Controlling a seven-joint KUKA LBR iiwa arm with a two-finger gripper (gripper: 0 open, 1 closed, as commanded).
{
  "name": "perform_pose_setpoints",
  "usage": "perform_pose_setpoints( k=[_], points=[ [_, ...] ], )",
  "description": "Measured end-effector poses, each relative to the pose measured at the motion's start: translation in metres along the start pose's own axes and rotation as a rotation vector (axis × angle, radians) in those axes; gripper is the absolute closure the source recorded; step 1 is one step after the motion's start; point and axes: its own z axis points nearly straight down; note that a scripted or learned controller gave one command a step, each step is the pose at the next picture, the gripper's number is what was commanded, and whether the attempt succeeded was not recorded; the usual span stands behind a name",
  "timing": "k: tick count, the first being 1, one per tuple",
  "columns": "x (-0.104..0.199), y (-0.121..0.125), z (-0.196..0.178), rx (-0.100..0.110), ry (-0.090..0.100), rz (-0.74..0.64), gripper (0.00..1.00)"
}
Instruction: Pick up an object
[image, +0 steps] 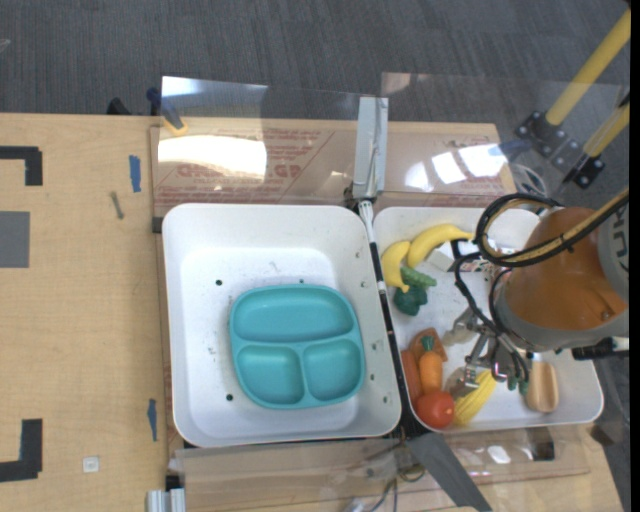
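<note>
Camera view from above: I've got the arm (560, 285) reaching in from the right over the right bin (590, 400), orange band blocking much of that bin's far right side. Gripper (487, 365) sits low in the bin, fingertips right at the small corn cob (478, 395) near the front edge. Can't tell if it's open, closed, or clamped on anything; too small and cluttered w/ cables.

Obj positions, right bin: tomato (436, 408) at the front-left corner, touching the carrot (428, 368) just behind it. Corn lies just right of the tomato. Banana (425, 245) at the back, w/ a green veg (410, 290) just in front of it. Hot dog bun (541, 387) right of the gripper.

Left bin (190, 300) holds a teal divided plate (296, 345), three compartments, lying flat near centre.
</note>
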Motion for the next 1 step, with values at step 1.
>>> perform_pose_setpoints(
  k=[1],
  points=[
    [-0.0011,0.0026,-0.0107,-0.004,-0.003,-0.002,1.0]
  ],
)
